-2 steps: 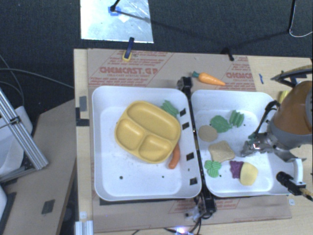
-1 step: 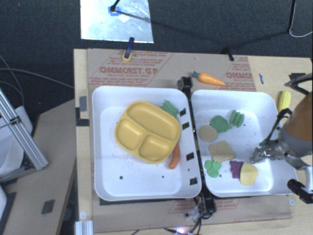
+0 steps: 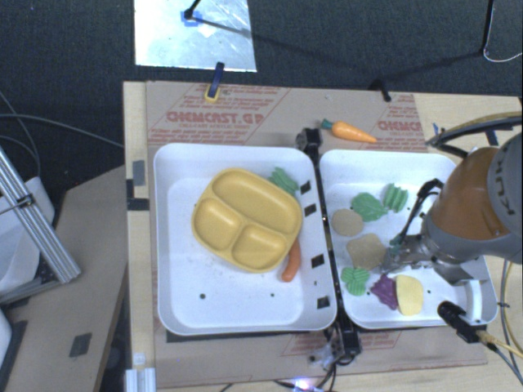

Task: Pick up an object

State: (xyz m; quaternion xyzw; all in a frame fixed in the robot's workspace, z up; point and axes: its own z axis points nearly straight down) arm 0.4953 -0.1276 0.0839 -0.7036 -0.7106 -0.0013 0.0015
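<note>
The right bin holds several toy foods. Among them are a green leafy piece, a ridged green piece, a tan round piece and a tan flat piece. Nearer the front lie a green piece, a purple piece and a yellow piece. My gripper hangs low over the bin's middle, at the right edge of the tan flat piece and just above the purple and yellow ones. The grey wrist hides its tips.
The left bin carries a yellow divided plate, with a green piece behind it and an orange carrot at its front right. Another carrot lies on the cardboard behind the bins. The arm's orange band covers the right bin's right side.
</note>
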